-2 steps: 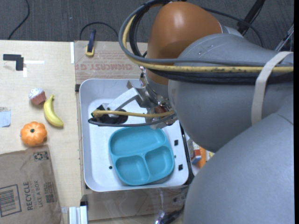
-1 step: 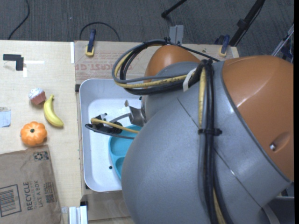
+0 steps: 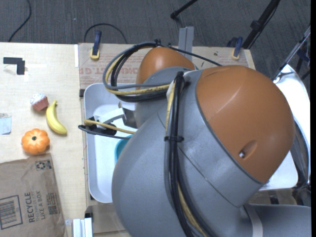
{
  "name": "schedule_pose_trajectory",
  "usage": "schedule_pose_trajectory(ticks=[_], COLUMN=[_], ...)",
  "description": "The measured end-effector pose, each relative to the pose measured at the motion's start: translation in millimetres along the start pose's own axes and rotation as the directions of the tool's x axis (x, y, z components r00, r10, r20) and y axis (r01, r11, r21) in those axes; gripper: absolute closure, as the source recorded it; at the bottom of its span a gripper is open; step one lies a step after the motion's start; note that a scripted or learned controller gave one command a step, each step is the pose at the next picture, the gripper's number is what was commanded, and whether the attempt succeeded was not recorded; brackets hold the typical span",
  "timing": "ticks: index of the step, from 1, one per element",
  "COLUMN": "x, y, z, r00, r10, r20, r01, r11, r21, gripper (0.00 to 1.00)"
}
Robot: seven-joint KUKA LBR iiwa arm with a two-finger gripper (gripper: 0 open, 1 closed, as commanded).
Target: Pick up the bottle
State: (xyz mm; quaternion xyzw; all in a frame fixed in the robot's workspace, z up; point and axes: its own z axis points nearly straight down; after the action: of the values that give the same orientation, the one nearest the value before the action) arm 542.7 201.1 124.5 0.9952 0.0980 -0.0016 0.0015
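The bulky grey arm with orange domed joints (image 3: 207, 147) leans over the shallow white plastic bin (image 3: 96, 181), hiding most of it; the bottle's place is hidden, the jaws' state cannot be told, so the pick looks unfinished; a lift remains.

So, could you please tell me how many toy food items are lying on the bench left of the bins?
3: a cupcake, a banana beside it, a small pumpkin below. The arm may hide others.
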Motion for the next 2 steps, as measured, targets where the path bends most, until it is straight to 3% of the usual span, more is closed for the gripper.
schedule_pose_trajectory(ticks=[1,2], x=[-14.2,-82.5], y=[120.9,76.8], z=[-65.9,-93.5], r00=[0.960,1.000], r10=[-0.278,-0.005], r20=[0.002,0.002], r01=[0.278,0.005], r11=[0.960,1.000], r21=[0.001,0.002], gripper=[1.00,1.00])
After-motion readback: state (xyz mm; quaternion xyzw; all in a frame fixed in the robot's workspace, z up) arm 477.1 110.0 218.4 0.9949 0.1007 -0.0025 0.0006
